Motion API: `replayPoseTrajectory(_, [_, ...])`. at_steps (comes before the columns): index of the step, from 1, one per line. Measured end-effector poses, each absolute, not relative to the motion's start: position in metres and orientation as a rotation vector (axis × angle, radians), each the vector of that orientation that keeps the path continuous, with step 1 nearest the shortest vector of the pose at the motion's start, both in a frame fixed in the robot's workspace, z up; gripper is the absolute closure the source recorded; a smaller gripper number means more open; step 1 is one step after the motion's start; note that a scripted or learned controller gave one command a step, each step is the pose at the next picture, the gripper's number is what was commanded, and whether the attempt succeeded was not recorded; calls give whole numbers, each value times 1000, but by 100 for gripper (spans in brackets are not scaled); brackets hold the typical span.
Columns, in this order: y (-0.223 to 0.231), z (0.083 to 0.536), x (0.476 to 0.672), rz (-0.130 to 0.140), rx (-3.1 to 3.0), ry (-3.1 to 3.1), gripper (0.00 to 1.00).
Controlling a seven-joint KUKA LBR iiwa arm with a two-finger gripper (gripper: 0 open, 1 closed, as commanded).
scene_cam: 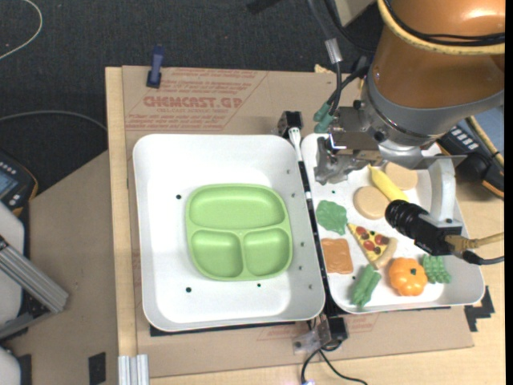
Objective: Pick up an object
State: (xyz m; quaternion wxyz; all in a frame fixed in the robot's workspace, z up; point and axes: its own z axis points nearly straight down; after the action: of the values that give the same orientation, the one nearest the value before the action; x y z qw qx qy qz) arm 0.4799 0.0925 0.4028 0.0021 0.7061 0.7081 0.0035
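gripper (330, 167), grey metal under the orange-banded wrist, sits over the far left corner of the right shallow white bin (458, 293), close to the wall it shares with the left shallow white bin (160, 215). we cannot tell whether it is open or closed, and we see nothing held in it.

nearest to it is the green leafy toy vegetable (331, 215), just beside it on the side toward the near edge of the view and not touching it. we judge this the likeliest thing to pick. it is a lump with no clear long axis, so the move turns on a short shift toward that near side more than on any turn of the wrist. the shared wall is close on its left, which could crowd the descent.

to the right lie the round tan toy biscuit (370, 203) and the yellow toy banana (387, 184), which slants and runs partly under the arm. beyond them are the triangular toy pizza slice (370, 241), the brown toy toast square (337, 255) and the orange toy pumpkin (407, 277). the pale green divided plate (238, 231) lies in the left bin, well apart.
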Motion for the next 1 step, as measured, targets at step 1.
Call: replayPoseTrajectory(1, [171,328,478,-11,2217,2234,100])
